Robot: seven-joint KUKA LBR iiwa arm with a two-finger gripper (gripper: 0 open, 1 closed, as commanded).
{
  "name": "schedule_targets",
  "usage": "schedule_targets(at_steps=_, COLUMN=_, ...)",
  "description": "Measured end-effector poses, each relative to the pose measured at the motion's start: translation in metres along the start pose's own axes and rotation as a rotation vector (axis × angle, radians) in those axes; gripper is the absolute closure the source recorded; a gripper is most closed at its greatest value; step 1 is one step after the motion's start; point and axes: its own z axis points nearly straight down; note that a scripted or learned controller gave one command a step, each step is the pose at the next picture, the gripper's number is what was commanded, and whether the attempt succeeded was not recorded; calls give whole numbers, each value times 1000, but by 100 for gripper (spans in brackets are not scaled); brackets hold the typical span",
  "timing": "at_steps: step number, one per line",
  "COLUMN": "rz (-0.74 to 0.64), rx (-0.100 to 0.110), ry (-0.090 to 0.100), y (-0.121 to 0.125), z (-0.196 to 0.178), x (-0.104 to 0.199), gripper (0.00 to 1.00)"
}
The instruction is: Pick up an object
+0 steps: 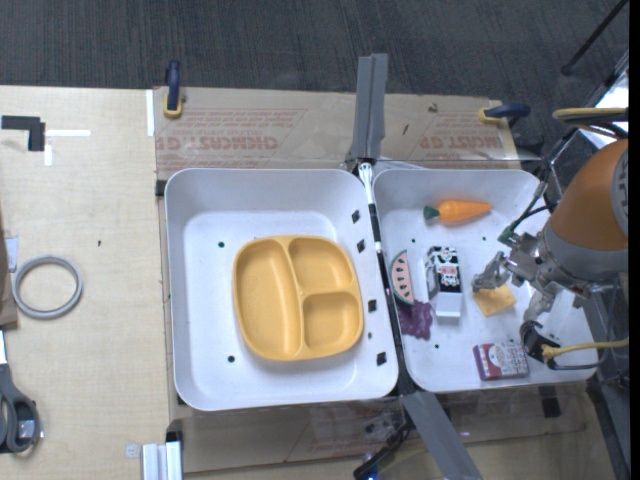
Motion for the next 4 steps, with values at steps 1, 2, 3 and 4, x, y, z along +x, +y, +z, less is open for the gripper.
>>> schedule_targets(at_steps=1, rz=4, rx=1, ry=0, y=1, z=-9, x=-1, gripper=100)
schedule_targets(at_steps=2, rz=286, rx=-3, ry=-1, y=11, z=-196, x=-25, gripper=100)
schedule_targets(at_steps=3, rz=286, rx=-2, ry=-2, y=11, z=-196, x=-25, gripper=0)
schedule_targets(at_steps=4, rz=650, rx=0, ry=-2, y=45, z=-114, x=-3, gripper=0)
